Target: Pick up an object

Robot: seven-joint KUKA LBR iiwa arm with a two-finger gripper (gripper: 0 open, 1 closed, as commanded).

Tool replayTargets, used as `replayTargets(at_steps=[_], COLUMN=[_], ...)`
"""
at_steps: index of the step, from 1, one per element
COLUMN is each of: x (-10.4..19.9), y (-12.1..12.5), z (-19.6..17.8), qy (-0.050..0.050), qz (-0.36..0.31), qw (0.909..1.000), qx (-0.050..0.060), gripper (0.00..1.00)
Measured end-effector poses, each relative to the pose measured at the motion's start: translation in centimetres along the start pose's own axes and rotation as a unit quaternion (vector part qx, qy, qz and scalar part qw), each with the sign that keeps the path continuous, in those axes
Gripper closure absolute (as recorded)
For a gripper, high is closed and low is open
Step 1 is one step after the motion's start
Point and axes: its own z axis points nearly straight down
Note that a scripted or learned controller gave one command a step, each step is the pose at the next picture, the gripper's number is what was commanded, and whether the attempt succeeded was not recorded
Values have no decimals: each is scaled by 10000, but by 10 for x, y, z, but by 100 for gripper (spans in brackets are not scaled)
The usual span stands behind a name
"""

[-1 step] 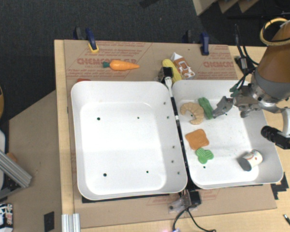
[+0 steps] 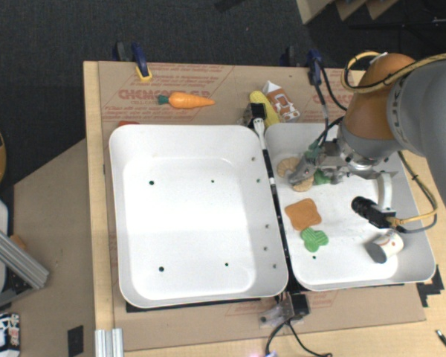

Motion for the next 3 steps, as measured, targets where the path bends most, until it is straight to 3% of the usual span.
replayTargets(at_steps=[1,2,3], x=[18,17,118], y=[40,41,45], z=[-7,-22,-113], qy=[-15,-9,2], qz=[-10,-1,-31], qw=[10000,10000,10000], qx=[-20,-46,-66], gripper=[0,100,100])
